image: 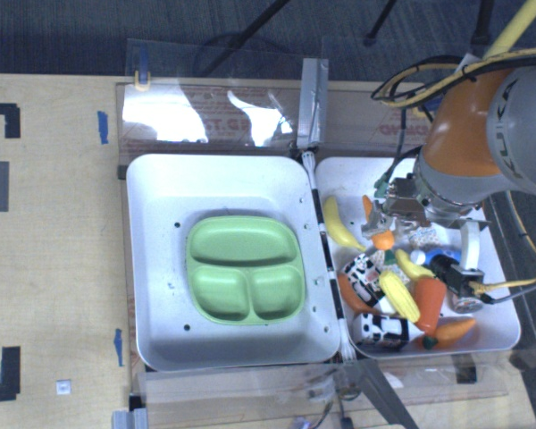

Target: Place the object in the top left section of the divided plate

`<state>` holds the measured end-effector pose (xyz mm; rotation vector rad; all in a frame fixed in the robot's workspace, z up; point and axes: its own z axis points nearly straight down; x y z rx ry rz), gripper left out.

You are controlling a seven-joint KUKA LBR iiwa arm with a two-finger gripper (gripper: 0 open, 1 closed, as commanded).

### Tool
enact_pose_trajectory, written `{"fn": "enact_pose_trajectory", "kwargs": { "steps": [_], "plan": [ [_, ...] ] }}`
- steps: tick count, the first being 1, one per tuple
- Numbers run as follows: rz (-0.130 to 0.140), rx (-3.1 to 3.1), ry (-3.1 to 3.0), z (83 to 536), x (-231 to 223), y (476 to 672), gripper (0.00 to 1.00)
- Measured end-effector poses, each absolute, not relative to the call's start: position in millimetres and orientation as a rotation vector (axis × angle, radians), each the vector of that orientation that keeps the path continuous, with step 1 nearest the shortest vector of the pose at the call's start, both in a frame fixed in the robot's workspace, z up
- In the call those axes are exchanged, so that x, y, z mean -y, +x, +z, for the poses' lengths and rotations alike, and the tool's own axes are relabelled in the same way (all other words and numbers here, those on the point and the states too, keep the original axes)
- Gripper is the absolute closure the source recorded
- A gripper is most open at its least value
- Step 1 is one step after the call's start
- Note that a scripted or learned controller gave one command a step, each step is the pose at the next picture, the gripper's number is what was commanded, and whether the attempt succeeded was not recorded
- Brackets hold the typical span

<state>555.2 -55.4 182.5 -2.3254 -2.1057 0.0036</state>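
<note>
A green divided plate [245,267] lies in the middle of the left bin [152,239], with one wide section toward the back and two smaller ones toward the front; all three hold nothing. My gripper [387,231] reaches down into the right bin [505,329], over the pile of toy food. Right at its tip sits a small orange piece [383,239], and I cannot make out whether it is gripped. A yellow banana [339,226] lies just left of the tip.
The right bin also holds a yellow corn cob [398,295], two black-and-white toys [366,272] [381,330], orange carrots [430,303] [456,329] and a blue piece [443,263]. A raised divider [322,239] separates the bins. Cables [411,83] hang behind the arm.
</note>
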Motion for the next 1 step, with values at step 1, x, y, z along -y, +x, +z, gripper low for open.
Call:
{"fn": "enact_pose_trajectory", "kwargs": {
  "steps": [1],
  "plan": [
    [0.003,2.082,-2.348,138.1,125.1,479.1,1.0]
  ]
}}
